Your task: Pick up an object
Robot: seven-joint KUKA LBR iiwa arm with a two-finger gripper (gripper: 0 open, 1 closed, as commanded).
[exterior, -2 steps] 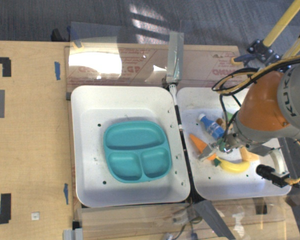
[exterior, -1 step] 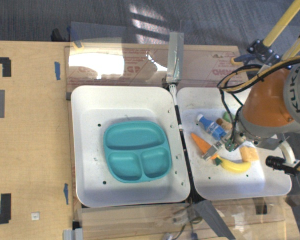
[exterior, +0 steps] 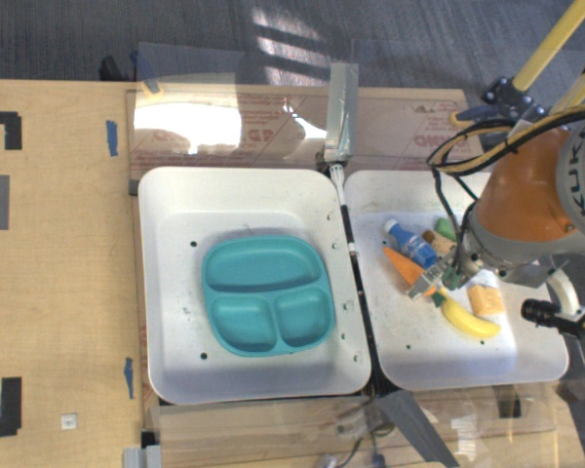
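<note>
No object can be seen lifted yet. In the right-hand shallow white bin (exterior: 536, 359), the gripper (exterior: 447, 279) is lowered among a yellow plastic banana (exterior: 468, 319), an orange carrot-shaped toy (exterior: 403, 264) and a blue bottle (exterior: 412, 243); whether anything is held cannot be told. The grasp and lift are judged to remain. A teal divided plate (exterior: 266, 293) lies in the left bin (exterior: 166, 291).

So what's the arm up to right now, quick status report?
Gripper down in the right bin, among the toys. Nearest: orange carrot, blue bottle, banana. Nothing visibly held. Teal tray sits alone in left bin.
</note>
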